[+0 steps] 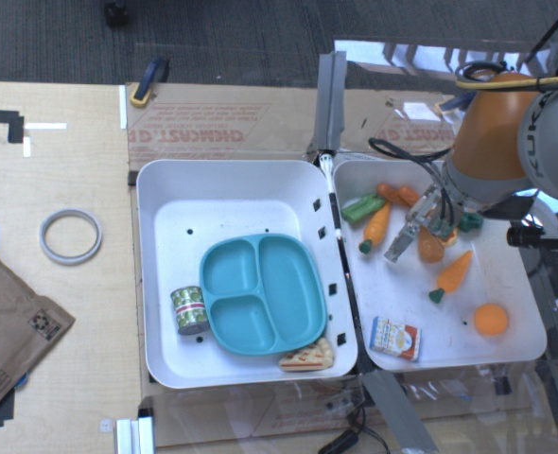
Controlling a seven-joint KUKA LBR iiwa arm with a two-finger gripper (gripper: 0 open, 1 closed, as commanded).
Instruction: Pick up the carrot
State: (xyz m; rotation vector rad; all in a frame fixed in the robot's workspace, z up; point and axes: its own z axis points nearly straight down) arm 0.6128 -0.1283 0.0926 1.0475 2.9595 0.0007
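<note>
The carrot wanted here has more than one candidate: a small orange toy carrot with a green stub (377,223) lies on the floor of the right white bin (515,348), slanting just left of the gripper, and a second orange carrot with a dark green end (452,274) lies a little below and to the right of it. Both rest flat on the bin floor, so by the look of things the pick is not yet done and the whole lift is left to do. The grey two-finger gripper (413,236) is down low in the bin between the two carrots, its fingers (399,245) apparently spread a modest way, with nothing seen between them; the left carrot sits just beside the tips, though contact cannot be settled. An orange-red piece (430,248) sits just under the wrist, partly hidden. Farther out lie a green vegetable (362,206), an orange ball (491,320) and a small carton (394,338). The left white bin (156,253) holds a teal divided plate (263,292), a small can (190,309) and a waffle-like piece (306,357).
</note>
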